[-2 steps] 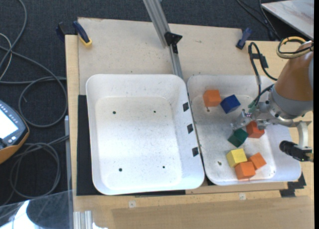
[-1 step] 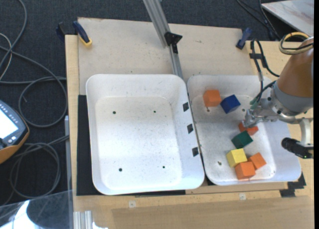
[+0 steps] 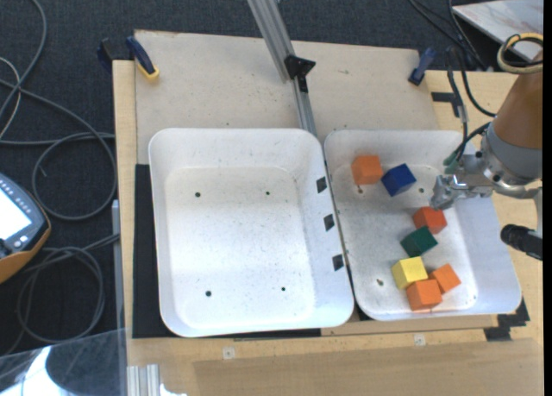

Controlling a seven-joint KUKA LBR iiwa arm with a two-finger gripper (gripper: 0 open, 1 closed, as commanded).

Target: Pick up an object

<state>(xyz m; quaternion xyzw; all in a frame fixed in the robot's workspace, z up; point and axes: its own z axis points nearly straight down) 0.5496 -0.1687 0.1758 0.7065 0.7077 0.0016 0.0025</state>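
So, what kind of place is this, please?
Probably a robotics lab test bench: two white bins sit on a board held by blue clamps, loose cables trail over the floor, and coloured blocks lie below the gripper.

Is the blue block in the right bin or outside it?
In. The blue block sits on the right bin's white floor, beside an orange block, well inside the rim.

The grey arm (image 3: 517,140) with its orange band reaches in from the right, gripper (image 3: 444,193) pointing down-left.
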